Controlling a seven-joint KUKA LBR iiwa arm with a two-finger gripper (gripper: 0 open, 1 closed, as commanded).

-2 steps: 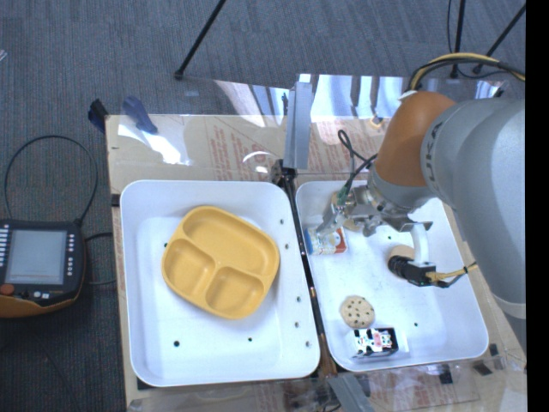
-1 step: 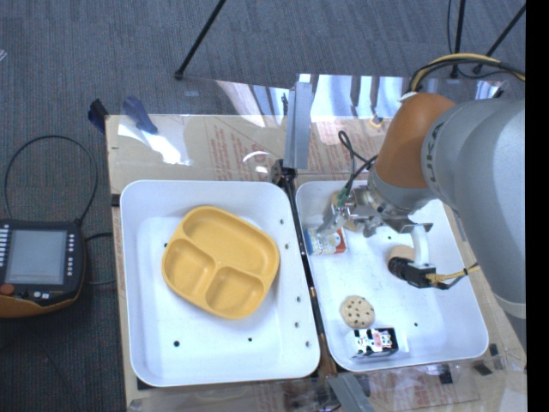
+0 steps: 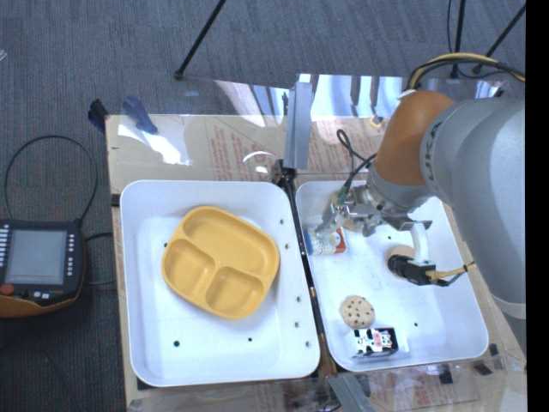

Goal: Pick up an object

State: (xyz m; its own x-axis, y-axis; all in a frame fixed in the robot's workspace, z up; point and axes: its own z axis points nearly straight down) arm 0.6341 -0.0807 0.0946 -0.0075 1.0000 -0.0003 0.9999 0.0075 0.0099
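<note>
Grey carpet surrounds the tabletop (image 3: 171, 144), and a handheld control pad (image 3: 39, 260) lies on the floor at far left. The left bin (image 3: 137, 316) holds a yellow divided plate (image 3: 221, 260), well apart from the arm. In the right bin (image 3: 463, 324) the jaws (image 3: 330, 228) hang low over a small carton (image 3: 328, 242) near the wall between the bins. Whether they are spread or closed on it cannot be told; the carton looks to lie on the bin floor.

This reads as the reach-and-close step. Next, the jaws need to straddle the carton squarely, close, then lift straight up.

Nearer the front lie a spotted cookie (image 3: 357, 312) and a small black-and-white toy (image 3: 375, 342), both apart from the carton. The dividing wall just beside the carton is the likeliest snag. The grey arm (image 3: 463, 153) covers the bin's far right.
</note>
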